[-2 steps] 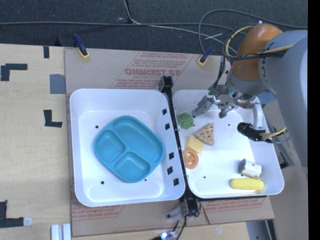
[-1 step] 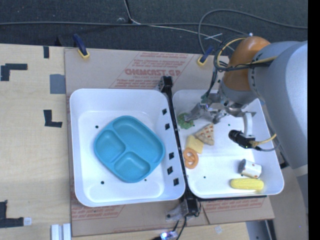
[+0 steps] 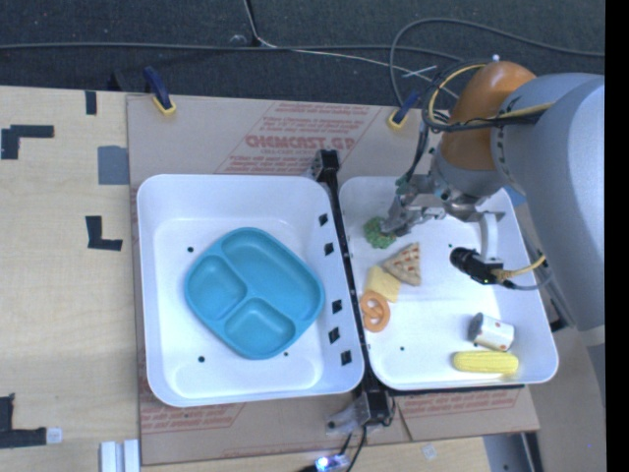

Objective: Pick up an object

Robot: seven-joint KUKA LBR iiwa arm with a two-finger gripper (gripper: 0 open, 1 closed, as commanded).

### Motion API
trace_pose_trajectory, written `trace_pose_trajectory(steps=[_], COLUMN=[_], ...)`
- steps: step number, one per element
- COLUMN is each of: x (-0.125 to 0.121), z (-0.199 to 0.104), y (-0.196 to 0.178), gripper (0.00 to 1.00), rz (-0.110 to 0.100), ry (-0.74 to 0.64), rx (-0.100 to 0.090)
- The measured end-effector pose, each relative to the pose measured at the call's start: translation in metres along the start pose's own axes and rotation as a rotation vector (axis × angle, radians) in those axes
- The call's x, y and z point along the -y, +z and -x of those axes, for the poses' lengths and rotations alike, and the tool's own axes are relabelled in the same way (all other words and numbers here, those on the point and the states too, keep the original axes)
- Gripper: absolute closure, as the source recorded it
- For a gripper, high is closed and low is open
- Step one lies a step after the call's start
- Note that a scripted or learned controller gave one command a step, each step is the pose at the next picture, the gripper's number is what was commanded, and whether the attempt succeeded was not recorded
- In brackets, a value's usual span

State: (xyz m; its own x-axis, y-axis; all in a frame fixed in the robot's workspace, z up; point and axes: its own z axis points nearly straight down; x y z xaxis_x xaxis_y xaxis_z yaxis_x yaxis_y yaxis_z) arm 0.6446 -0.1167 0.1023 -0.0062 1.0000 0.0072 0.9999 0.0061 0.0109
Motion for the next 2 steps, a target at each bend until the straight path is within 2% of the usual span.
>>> trace_pose_trajectory(steps=[1, 2], x=[-0.001, -0.004], z=[-0.005, -0.014], y=[-0.041, -0.085], gripper=[1.00, 1.00], rz=[-0.011, -0.010], ry=[0.003, 0.003], rx=[0.007, 0.007])
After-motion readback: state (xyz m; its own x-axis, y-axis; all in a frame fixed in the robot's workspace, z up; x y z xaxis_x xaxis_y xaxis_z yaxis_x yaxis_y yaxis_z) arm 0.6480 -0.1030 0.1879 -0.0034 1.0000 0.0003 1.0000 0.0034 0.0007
